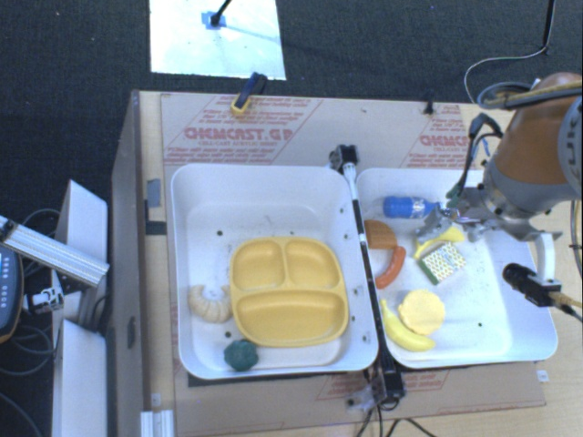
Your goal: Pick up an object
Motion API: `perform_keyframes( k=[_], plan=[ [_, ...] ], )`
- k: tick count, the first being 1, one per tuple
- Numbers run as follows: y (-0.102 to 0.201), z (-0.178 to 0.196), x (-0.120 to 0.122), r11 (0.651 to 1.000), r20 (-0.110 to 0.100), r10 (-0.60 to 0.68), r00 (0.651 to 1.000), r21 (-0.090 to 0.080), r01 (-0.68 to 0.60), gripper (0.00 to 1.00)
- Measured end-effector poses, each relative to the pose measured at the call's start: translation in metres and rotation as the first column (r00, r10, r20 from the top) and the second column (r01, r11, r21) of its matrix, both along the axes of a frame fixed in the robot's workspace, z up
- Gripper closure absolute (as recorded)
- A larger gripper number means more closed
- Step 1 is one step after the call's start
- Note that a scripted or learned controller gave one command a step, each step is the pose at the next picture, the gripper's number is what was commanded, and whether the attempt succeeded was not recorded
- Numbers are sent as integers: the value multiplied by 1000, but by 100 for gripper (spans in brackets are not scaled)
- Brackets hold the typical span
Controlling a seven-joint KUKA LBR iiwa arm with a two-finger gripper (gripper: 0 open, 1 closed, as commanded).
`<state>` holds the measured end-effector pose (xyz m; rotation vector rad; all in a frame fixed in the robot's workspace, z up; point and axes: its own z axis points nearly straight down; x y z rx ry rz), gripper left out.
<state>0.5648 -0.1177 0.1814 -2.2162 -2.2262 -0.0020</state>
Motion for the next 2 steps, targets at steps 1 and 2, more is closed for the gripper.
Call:
perform_keyframes(
  k=[1,2],
  plan=[
    [-6,-93,23,1000,10,-2,1000,-4,2,0],
    [-9,-81,25,1000,17,-3,1000,-10,3,100]
  ],
)
